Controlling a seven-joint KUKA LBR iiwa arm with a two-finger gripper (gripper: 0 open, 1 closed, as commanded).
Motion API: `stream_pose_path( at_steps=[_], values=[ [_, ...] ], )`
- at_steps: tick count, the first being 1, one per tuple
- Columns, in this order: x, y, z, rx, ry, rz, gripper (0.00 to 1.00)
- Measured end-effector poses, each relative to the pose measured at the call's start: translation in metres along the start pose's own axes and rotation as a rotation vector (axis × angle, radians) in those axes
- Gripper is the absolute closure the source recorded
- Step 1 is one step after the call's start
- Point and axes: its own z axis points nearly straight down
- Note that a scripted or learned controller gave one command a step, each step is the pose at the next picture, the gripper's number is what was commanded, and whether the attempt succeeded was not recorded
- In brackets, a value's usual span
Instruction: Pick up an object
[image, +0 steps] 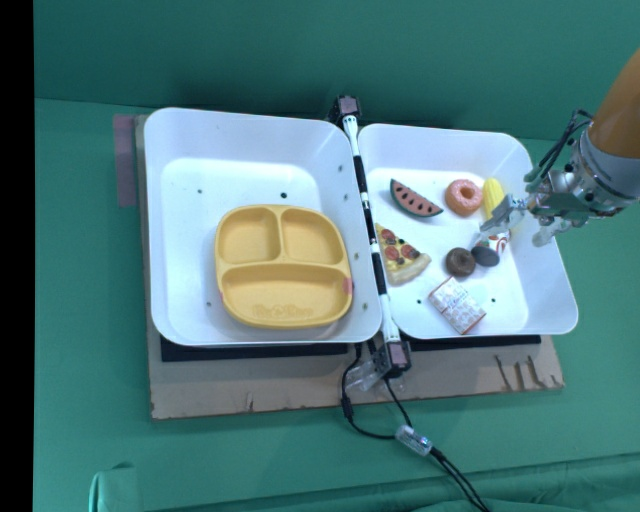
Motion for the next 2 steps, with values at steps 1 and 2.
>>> stream_pose_path(
  at_steps=[1,2],
  values=[
    [-0.002,0.074,0.092,-0.007,-0.004,-0.002,0.00],
    [0.008,0.102,0.125,-0.010,-0.006,-0.001,0.00]
  ],
)
